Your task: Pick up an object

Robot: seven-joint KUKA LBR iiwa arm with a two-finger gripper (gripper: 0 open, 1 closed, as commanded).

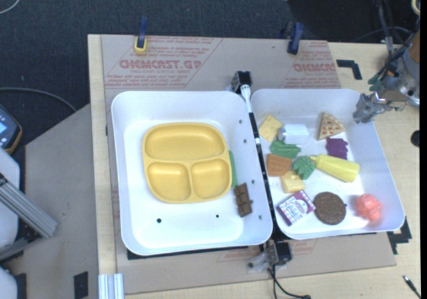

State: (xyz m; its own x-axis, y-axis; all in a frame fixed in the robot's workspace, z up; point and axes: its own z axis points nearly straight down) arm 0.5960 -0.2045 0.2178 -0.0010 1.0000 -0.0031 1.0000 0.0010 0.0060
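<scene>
Two shallow white bins sit side by side: the left bin (127, 157) holds a yellow three-compartment plastic tray (185, 161) and a brown chocolate-bar toy (242, 199). Nothing looks lifted yet, so the pick remains undone. Nearest the gripper (365, 110), at its nine o'clock, lies a triangular pizza-slice toy (329, 125); its grasp state is unreadable.

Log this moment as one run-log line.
gripper: over right bin's far right rim | holding: nothing seen | toy food: in bin | yellow tray: left bin
</scene>
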